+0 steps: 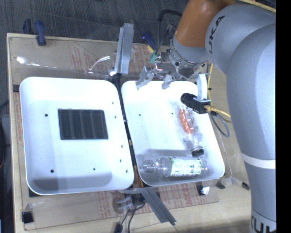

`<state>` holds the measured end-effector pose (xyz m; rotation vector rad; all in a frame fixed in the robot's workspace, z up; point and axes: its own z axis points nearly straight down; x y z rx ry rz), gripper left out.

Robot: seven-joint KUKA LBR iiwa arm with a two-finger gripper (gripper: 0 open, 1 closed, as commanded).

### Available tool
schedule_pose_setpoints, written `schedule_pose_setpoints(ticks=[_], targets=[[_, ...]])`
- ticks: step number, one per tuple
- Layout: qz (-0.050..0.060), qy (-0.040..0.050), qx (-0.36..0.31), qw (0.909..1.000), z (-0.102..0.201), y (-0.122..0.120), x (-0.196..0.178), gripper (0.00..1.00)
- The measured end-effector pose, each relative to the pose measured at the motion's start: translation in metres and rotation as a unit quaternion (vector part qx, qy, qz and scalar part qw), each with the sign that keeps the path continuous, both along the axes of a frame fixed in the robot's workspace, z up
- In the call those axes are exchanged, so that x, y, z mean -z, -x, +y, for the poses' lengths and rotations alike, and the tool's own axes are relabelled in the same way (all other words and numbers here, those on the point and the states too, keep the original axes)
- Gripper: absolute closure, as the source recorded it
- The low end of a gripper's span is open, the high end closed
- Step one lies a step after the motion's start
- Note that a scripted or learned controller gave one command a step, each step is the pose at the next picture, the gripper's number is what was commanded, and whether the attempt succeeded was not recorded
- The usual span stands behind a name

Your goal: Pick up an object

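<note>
My gripper (155, 79) hangs over the far edge of the right bin (150, 125), fingers spread apart with nothing between them. A clear plastic bottle with a green-white label (177, 167) lies on its side along the bin's near wall. A second small clear bottle with an orange label and a black cap (189, 129) lies near the bin's right wall, well below and right of the gripper. The arm's orange band (199, 21) rises above the wrist.
The left bin (39, 144) holds a dark ribbed rectangular block (82, 124). A metal divider post (123, 47) stands between the bins at the far side. Cables and a black connector (194, 102) hang off the wrist over the right bin.
</note>
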<state>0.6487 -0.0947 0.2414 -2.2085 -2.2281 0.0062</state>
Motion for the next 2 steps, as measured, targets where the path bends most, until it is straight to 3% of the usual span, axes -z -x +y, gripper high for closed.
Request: schedule_pose_setpoints(ticks=[1, 2], targets=[[0.0, 0.0, 0.0, 1.0, 0.0, 0.0, 0.0, 0.0], [-0.001, 0.0007, -0.017, 0.9999, -0.079, 0.028, 0.053, 0.0]])
